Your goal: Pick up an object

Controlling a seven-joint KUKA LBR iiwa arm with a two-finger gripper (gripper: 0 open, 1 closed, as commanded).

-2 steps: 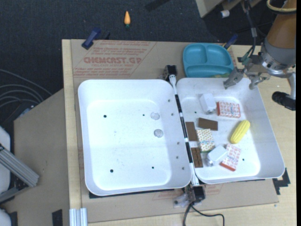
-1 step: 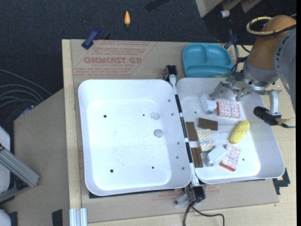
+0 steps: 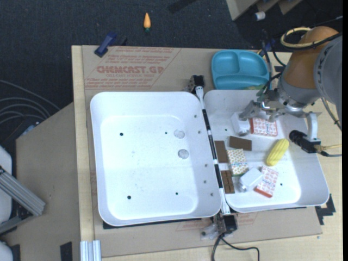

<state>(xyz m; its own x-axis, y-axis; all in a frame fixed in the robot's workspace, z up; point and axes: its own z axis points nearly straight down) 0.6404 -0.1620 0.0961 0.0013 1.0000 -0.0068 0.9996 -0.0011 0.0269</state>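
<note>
In the camera view, two shallow white plastic bins are seen side by side on the worktop (image 3: 130,69). The left bin (image 3: 109,145) carries only a couple of small round marks, while the right bin (image 3: 310,192) holds the candidate objects: a yellow corn-cob toy (image 3: 277,151), a red-and-white patterned box (image 3: 263,127) just below the arm's end, a second red-and-white patterned packet (image 3: 267,181) near the front wall, a flat brown bar (image 3: 240,143) and a pale speckled card (image 3: 236,159). A blue divided plastic tray (image 3: 239,69) lies behind the right bin. The grey arm with the orange band is lowered over the back of the right bin, and its hand (image 3: 262,106) is placed just above the upper patterned box. Whether the hand is released or clenched cannot be told, and nothing is seen lifted. By judgement the task is at the approach stage: every object rests in the bin, and grasping and raising are left to do
</note>
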